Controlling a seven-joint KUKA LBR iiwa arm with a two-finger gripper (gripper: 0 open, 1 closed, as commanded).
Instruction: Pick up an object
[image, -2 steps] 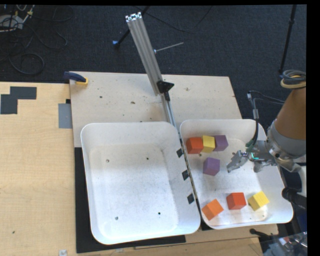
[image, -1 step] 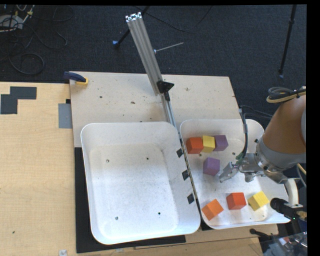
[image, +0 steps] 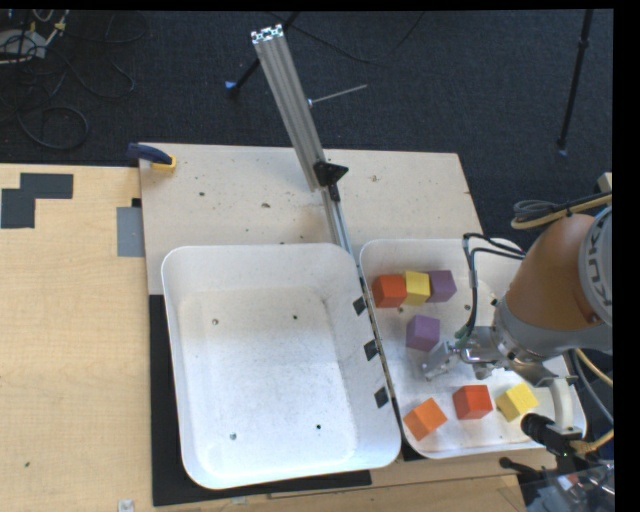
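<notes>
The right bin (image: 395, 250) holds several small blocks. A red block (image: 390, 290), a yellow block (image: 417, 286) and a purple block (image: 441, 285) sit in a row near its far edge. A second purple block (image: 423, 331) lies in the middle. Near the front are an orange block (image: 425, 417), a red block (image: 472, 402) and a yellow block (image: 517, 402). My gripper (image: 443, 360) hangs low in this bin, just in front of and to the right of the middle purple block, above the front red block.
The left bin (image: 185, 300) stands beside the right one, with black clips along the shared rim. A slanted aluminium bar (image: 295, 110) rises behind the bins. Cables (image: 490, 250) loop off the arm over the right bin's far corner.
</notes>
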